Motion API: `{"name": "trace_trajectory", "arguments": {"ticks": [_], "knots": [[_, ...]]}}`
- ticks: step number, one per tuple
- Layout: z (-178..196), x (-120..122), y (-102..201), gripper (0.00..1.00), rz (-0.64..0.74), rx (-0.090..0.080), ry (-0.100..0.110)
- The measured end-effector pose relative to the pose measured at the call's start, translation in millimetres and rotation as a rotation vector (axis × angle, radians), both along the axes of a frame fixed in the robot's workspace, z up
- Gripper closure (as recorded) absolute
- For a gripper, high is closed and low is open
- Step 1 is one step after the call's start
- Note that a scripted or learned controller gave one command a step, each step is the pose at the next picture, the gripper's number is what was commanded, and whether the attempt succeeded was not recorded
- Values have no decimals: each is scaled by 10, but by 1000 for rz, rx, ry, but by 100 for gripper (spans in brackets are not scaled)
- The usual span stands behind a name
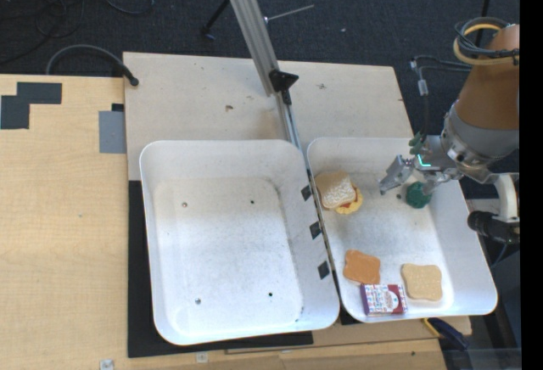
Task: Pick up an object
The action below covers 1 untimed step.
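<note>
Camera view is showing the gripper (405, 182) sitting low over the right bin (462, 220), fingers spread and grasping nothing. A small green object (417, 196) is lying just beside the fingertips, near the bin's far right side. It's looking small, rounded and light, probably rigid and prone to rolling, so I'd be pinching it across its middle from above. Elsewhere in that bin: a sandwich (339, 192), an orange slice (362, 266), a toast piece (422, 282) and a small packet (382, 299), flat and harder to grip.
</note>
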<state>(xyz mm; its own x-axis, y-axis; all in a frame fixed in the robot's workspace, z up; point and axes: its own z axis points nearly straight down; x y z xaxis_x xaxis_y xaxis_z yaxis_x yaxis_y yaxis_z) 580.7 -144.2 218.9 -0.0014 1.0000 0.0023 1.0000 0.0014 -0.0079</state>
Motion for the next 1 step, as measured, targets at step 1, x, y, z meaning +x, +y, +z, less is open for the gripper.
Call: {"name": "trace_trajectory", "arguments": {"ticks": [1], "knots": [[16, 6, -6, 0, -1, -1, -3]]}}
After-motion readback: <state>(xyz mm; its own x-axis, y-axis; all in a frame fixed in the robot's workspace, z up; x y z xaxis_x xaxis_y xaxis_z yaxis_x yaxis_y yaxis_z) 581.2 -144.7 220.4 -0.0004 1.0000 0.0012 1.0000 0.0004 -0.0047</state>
